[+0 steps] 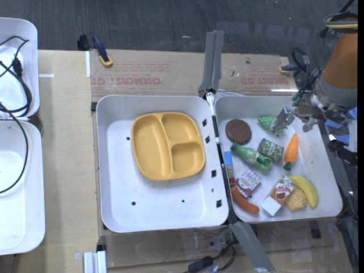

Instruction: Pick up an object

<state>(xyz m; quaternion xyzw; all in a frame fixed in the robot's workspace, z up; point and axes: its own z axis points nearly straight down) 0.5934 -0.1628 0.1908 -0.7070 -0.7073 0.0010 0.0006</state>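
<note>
The right bin holds several toy foods: a brown cookie, a green leafy piece, a green bottle, a green can, an orange carrot, a banana, a hot dog, a small carton and a snack box. My gripper hangs over the bin's far right part, just beyond the carrot and right of the leafy piece. Its fingers stand open with nothing between them.
A yellow divided plate lies in the left bin. A grey post rises between the bins at the back. Clamps sit on the bench's far edge, and cables lie on white trays at the left.
</note>
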